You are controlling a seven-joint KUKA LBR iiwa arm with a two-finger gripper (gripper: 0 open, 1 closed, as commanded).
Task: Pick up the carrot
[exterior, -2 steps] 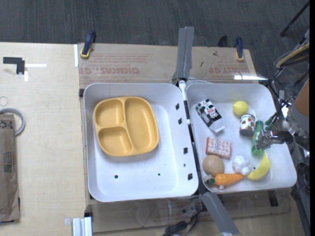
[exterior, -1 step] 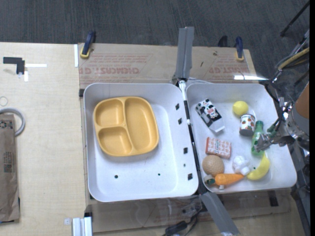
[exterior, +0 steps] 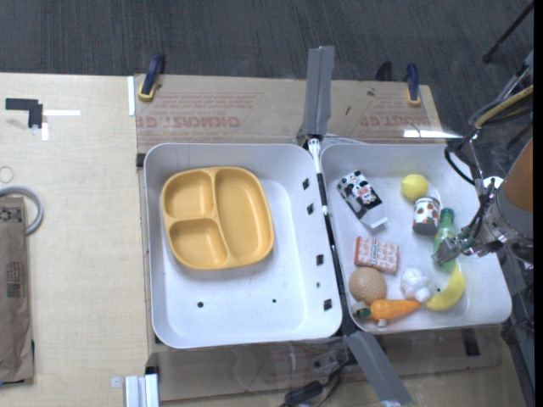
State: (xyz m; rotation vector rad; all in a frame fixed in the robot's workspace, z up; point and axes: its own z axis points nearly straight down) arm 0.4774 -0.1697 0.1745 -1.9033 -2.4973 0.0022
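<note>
The carrot [exterior: 395,309] lay at the near edge of the right bin [exterior: 484,312], touching a brown ball [exterior: 367,284]. A banana [exterior: 449,291] lay just to its right. My tool [exterior: 450,249] hung above the banana, near a green bottle [exterior: 445,225]; I could not tell if it was open. Farther off sat a lemon [exterior: 414,186]. A yellow plate [exterior: 217,218] sat in the left bin [exterior: 237,325].
</note>
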